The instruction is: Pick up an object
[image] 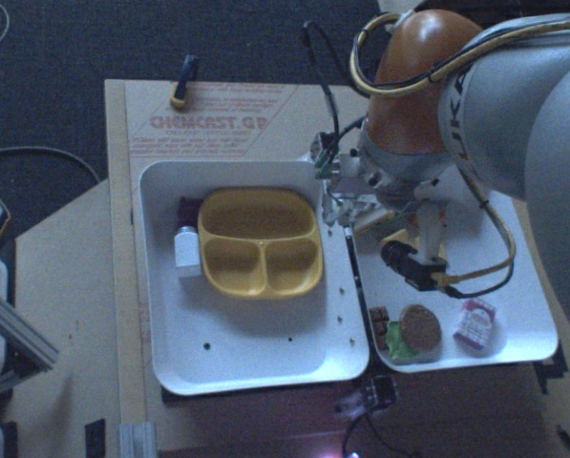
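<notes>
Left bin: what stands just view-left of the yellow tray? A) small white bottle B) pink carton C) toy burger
A: the white bottle stands by the yellow tray's view-left edge in the left bin; the burger and carton lie in the right bin.

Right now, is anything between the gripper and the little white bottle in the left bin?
Yes. The yellow divided tray lies between them, the white bottle right beside its left edge. The gripper hangs over the right bin's upper-left corner, so the bins' adjoining rims also run between.
</notes>
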